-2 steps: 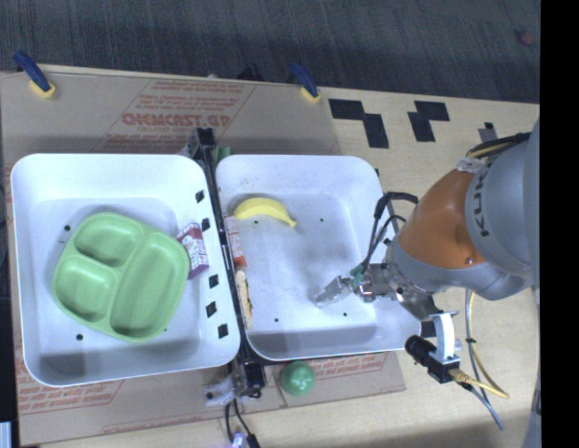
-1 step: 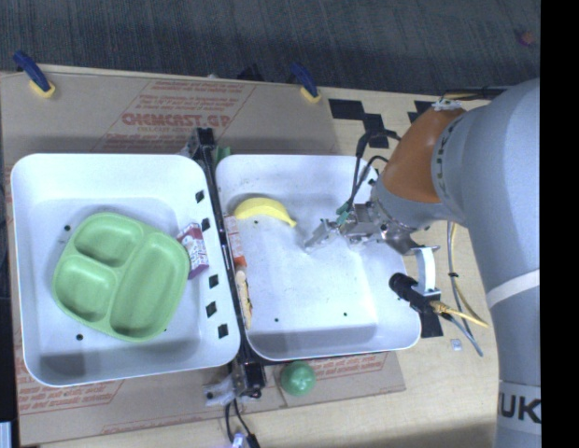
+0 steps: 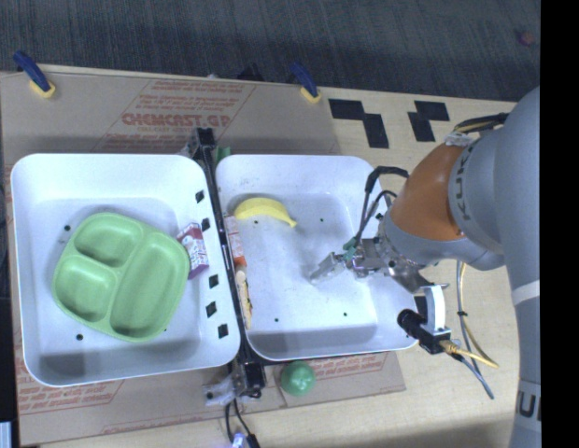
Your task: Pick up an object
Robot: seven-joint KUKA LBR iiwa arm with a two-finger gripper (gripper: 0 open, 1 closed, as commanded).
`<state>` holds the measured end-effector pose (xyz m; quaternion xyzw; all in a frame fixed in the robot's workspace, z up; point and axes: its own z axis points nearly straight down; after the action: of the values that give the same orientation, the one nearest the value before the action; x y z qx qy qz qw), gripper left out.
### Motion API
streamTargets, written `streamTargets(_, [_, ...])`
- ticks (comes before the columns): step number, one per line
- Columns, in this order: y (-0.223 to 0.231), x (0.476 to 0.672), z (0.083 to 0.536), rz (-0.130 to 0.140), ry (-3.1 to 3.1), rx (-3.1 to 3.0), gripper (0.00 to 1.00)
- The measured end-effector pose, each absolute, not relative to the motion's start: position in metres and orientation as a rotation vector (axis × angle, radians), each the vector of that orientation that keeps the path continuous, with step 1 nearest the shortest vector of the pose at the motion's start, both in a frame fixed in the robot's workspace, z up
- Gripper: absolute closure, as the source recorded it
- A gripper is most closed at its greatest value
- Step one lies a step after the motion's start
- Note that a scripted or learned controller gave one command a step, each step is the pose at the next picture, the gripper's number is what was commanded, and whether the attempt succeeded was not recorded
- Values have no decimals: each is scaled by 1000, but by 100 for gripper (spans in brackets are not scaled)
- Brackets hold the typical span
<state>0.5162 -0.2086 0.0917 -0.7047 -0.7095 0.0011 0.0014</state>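
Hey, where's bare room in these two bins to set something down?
Right bin: bare floor below the banana, left of the gripper. Left bin: strips above and below the green divided plate. Crowded along the divider, near the snack packet.

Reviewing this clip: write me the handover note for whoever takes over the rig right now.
Gripper: low over the floor of the right bin, nothing visible between its fingers.
Things: yellow banana at the back left of the right bin, apart from the gripper. Green divided plate and a small wrapped packet in the left bin. Green ball outside the bins, on the cardboard at the front.
Done: no grasp.
Left: close on an object, probably the banana as nearest, and lift it.
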Motion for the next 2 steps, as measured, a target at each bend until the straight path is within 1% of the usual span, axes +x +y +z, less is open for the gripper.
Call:
streamTargets(1, [-211, 479, 92, 3, -2227, -2212, 0])
streamTargets(2, [-211, 484, 92, 2, -2229, -2212, 0])
